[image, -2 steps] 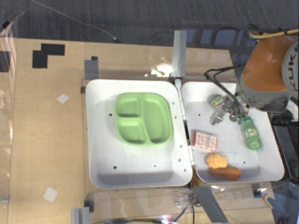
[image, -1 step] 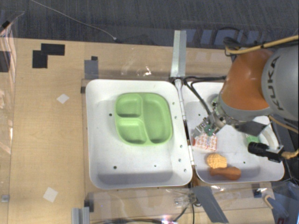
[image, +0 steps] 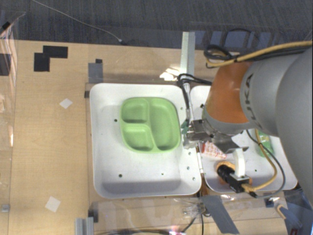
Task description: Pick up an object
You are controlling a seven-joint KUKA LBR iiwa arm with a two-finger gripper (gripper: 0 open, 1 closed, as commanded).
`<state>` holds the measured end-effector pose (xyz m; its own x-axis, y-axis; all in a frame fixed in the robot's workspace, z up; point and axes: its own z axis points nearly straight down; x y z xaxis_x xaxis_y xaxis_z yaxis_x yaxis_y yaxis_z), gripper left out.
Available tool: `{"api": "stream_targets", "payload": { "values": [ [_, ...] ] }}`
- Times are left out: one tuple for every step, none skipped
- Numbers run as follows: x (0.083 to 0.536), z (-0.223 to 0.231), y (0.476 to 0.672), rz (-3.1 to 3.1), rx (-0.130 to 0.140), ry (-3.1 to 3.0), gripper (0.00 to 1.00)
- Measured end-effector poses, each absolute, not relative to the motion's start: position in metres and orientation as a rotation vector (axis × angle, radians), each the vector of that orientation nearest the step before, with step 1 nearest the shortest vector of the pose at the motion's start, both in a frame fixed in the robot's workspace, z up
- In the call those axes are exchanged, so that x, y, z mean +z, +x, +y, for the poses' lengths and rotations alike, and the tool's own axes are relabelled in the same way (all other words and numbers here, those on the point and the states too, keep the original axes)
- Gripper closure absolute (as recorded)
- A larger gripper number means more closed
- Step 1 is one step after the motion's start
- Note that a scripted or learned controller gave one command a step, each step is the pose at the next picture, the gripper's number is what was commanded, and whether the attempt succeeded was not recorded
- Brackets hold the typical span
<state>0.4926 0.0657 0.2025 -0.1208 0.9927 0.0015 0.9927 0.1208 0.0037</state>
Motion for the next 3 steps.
{"api": "stream_targets", "payload": {
  "values": [
    [0.192,0.096,0.487,1.679,-0.001,2.656,1.0],
    [0.198,0.098,0.487,1.138,0.001,2.929,1.0],
    [0.215,0.097,0.493,1.772,0.002,2.594,1.0]
  ]
}}
